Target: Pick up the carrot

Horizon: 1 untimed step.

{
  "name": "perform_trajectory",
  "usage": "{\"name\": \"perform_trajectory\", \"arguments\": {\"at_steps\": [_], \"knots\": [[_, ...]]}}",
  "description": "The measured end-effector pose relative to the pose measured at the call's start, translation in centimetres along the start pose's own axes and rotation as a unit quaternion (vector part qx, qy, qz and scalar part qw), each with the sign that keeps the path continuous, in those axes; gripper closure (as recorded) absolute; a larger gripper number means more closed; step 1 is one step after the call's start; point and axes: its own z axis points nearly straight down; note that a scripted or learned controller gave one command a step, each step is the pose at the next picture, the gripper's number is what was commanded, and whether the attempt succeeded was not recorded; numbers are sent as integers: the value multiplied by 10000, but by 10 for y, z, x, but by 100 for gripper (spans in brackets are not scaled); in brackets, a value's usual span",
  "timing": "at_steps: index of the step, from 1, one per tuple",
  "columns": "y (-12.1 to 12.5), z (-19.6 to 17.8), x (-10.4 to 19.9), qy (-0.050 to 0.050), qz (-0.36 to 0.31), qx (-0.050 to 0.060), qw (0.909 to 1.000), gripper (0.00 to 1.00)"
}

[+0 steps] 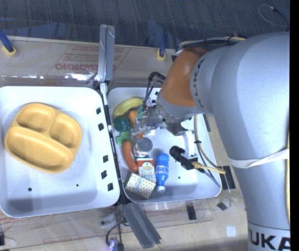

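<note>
The carrot [129, 157] is an orange stick with a green leafy top. It lies along the left wall of the right bin [207, 188], pointing toward the front. My gripper [141, 123] hangs low over the back left part of that bin, just behind and to the right of the carrot's green top. The wrist hides its tips. Nothing shows the carrot lifted; it rests on the bin floor.
Crowded round the carrot are a yellow banana [127, 106], a dark green item [121, 123], a metal can [143, 146], a blue bottle [161, 172], a small carton [146, 167] and a patterned box [140, 185]. A yellow bread-like lump [42, 136] sits in the left bin [55, 197].
</note>
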Motion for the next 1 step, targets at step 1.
{"name": "perform_trajectory", "arguments": {"at_steps": [1], "knots": [[18, -89, 65, 9, 10, 3, 10000, 100]]}}
